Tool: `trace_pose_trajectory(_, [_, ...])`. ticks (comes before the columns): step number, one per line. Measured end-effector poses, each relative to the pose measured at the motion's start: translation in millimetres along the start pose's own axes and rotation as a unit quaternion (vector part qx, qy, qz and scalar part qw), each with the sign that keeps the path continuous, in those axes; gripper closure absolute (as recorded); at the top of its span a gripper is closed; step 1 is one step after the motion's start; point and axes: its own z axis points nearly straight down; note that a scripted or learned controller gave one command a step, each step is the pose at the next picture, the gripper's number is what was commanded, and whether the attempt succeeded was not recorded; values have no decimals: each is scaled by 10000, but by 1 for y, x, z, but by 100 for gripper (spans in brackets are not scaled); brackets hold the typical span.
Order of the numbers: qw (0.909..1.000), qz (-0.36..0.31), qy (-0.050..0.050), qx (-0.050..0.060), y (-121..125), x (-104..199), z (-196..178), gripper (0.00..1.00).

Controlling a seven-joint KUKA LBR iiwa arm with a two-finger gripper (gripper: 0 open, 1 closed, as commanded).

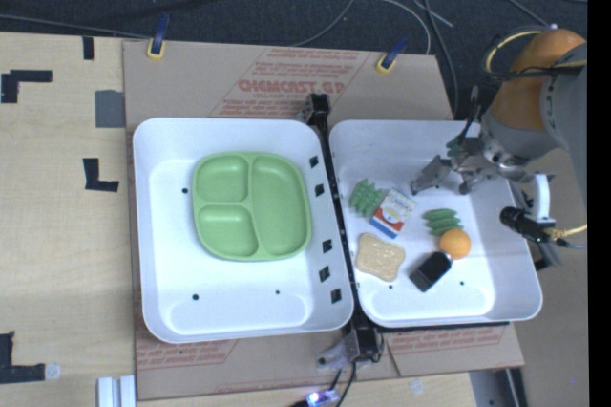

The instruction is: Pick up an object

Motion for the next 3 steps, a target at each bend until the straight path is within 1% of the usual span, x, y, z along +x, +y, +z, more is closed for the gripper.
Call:
trace_pose_trajectory(1, [10000, -9, -3, -23, 2, 1, -13, 100])
trace_pose_trajectory(2, [10000, 4, 1, -44, 2, -1, -56, 100])
trace_pose_trajectory(3, [10000, 4, 0, -42, 4, -5, -98, 100])
